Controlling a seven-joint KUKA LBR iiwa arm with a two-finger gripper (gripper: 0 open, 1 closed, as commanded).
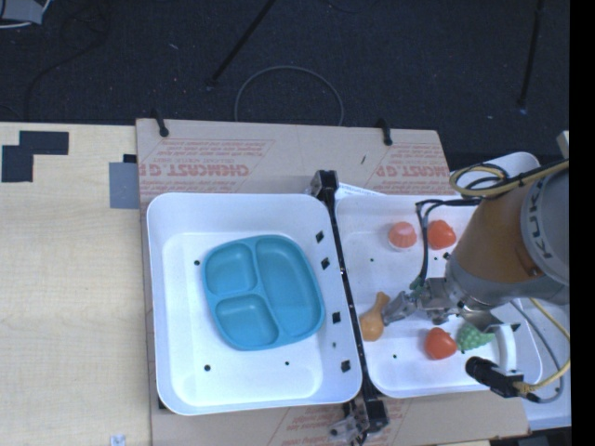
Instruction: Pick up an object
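Two shallow white plastic bins sit side by side on the bench. The left bin [177, 379] holds a light blue three-compartment plastic plate [263, 291], lying flat near its middle. The right bin [400, 384] holds the small loose objects: a yellow-orange pear-shaped toy [374, 320] close to the divider, a pale pink round piece [402, 235] and an orange-red round piece [441, 234] toward the far side, and a red strawberry-like toy [440, 344] with a green leafy bit [476, 337] just beside it at the near side.

The grey arm with the orange band [497, 244] reaches in from the right, and its two-finger gripper [402, 307] hangs low over the right bin, just right of the pear-shaped toy. From this angle it cannot be told how wide it stands, and nothing can be made out in its grasp.

Judged from the layout, the pear-shaped toy is the nearest candidate. A good grasp would centre the gripper over the toy's fatter end before descending, closing across its narrow width, not along its length, since the rounded body may squirt sideways toward the bin wall. A straight vertical lift afterwards would avoid snagging the divider.
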